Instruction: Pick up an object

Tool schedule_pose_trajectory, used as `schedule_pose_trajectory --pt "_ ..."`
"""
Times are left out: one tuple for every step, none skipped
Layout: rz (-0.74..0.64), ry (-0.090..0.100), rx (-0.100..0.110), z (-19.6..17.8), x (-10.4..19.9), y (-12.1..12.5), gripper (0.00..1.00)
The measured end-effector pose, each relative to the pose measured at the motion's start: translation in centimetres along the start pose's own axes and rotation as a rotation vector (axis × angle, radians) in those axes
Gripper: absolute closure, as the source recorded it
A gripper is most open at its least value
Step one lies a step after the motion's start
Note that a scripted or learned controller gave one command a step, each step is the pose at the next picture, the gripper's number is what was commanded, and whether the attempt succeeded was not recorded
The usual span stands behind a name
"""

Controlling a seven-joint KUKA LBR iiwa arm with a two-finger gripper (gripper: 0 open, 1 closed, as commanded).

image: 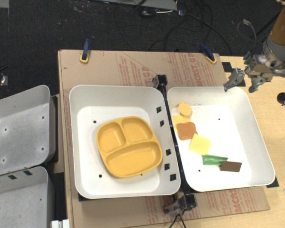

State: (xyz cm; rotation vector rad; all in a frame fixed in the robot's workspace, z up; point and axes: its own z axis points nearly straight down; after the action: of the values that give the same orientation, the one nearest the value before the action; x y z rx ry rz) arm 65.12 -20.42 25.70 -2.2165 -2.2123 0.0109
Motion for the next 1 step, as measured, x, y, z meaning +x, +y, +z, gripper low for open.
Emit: schedule_pose_trajectory --pt "-0.003 -0.003 -0.012 -0.82 0.09 0.23 0.00"
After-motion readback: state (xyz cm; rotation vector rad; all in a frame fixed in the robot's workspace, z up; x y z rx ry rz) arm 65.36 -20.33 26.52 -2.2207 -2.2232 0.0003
